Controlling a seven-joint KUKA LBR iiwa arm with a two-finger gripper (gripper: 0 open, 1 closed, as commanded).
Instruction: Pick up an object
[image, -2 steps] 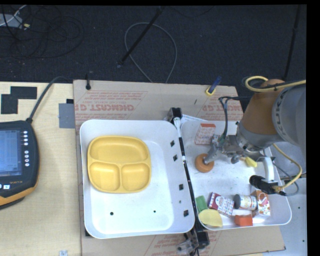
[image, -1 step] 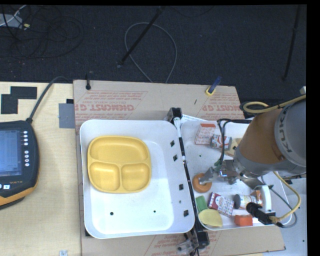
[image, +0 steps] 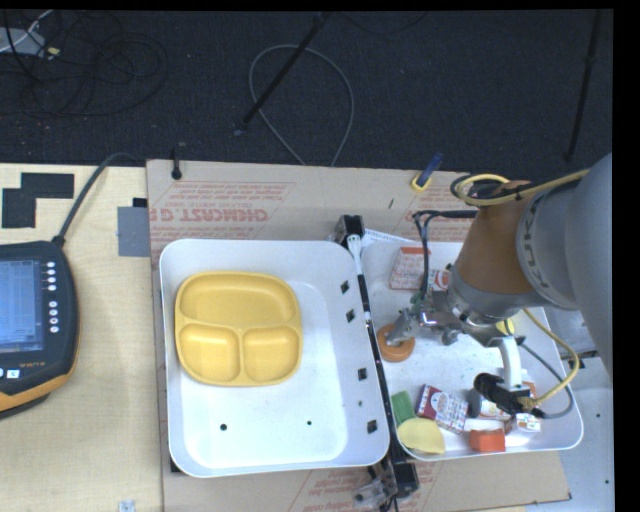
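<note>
- I see the claw low in the right bin, just above an orange round piece
- finger state: can't tell
- yellow tray in left bin

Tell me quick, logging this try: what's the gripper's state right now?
Gripper: low in the right bin, beside an orange round piece; open or shut cannot be told.

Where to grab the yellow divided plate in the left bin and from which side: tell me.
Take the yellow divided plate by its raised outer rim, probably the right edge, which faces the arm. It lies flat in the left bin, so come down from above, one finger inside a compartment and one outside the rim.
</note>
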